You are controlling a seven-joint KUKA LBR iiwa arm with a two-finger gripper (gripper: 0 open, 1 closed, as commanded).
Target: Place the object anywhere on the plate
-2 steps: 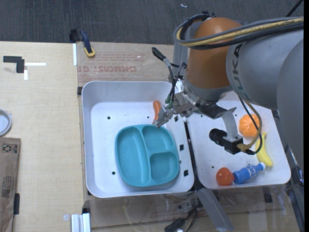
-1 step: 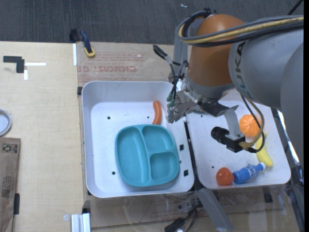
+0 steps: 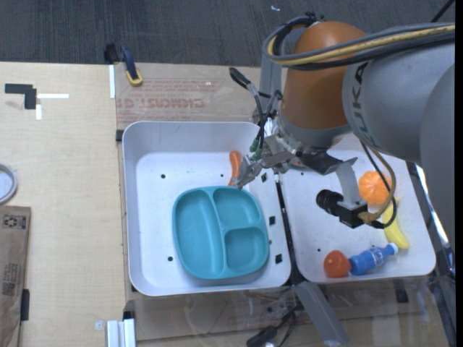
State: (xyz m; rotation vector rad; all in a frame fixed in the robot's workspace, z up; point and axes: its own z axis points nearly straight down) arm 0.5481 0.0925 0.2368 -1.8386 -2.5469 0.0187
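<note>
A teal divided plate (image 3: 217, 231) lies in the left bin (image 3: 145, 215), towards its front right. My gripper (image 3: 249, 170) hangs low over the plate's far right corner, close to the wall between the bins. A slim orange object (image 3: 235, 165), shaped like a carrot, sits right against the gripper's left side, just beyond the plate's far rim. The gripper body covers its lower end, so I cannot tell whether it is held or lying on the bin floor.
The right bin (image 3: 311, 244) holds an orange fruit (image 3: 375, 188), a yellow banana (image 3: 395, 228), a small blue bottle (image 3: 370, 259) and a red-orange ball (image 3: 336, 264). My arm spans the right bin's back. A roll of tape (image 3: 4, 184) lies at the bench's left edge.
</note>
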